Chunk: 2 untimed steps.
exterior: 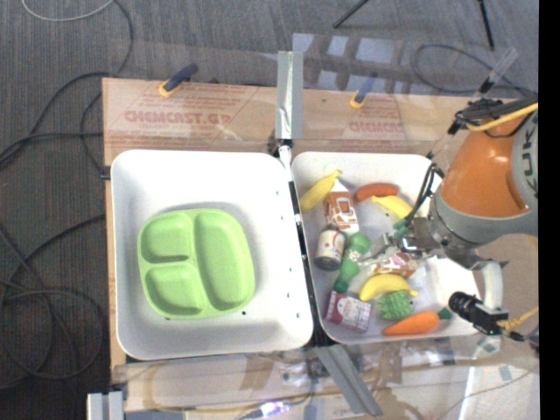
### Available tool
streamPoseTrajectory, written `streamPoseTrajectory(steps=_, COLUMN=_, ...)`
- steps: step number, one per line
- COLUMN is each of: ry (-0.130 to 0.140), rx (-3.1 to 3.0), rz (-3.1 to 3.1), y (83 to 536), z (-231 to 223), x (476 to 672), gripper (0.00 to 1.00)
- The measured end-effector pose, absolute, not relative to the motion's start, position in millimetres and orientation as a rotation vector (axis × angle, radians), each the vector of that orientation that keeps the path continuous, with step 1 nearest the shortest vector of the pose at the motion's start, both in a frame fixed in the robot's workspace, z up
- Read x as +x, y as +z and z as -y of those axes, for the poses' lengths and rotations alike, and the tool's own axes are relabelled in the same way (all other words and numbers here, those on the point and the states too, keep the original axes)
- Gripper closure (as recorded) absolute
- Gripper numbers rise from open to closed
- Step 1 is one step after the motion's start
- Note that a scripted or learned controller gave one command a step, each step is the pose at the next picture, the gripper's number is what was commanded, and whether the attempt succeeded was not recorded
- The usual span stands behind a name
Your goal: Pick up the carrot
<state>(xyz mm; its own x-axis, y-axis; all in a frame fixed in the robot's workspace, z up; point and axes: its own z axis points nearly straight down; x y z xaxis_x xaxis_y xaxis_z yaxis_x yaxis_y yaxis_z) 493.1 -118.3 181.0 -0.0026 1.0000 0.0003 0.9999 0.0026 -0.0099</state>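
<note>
The carrot [411,324], orange with a small green top at its right end, lies flat near the front edge of the right bin [308,261]. My gripper [405,241] hangs over the middle right of that bin, above a cluster of toy food and well behind the carrot. Nothing orange shows at the gripper. The arm's grey body and orange band [479,180] cover the bin's right side.
Around the carrot lie a green bumpy piece [395,304], a banana [385,285] and a red packet [348,311]. Farther back are a can [330,248], a carton [341,210], another banana [318,189] and a red sausage [376,191]. The left bin holds a green divided plate [197,261].
</note>
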Motion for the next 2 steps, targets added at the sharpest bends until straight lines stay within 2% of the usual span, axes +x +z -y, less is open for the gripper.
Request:
streamPoseTrajectory(steps=1, ry=0.009, rx=-2.302, rz=2.131, y=237.2, z=216.9, x=484.5, gripper=0.00)
streamPoseTrajectory(steps=2, ry=0.007, rx=-2.642, rz=1.688, y=131.2, z=203.8, x=483.7, gripper=0.00)
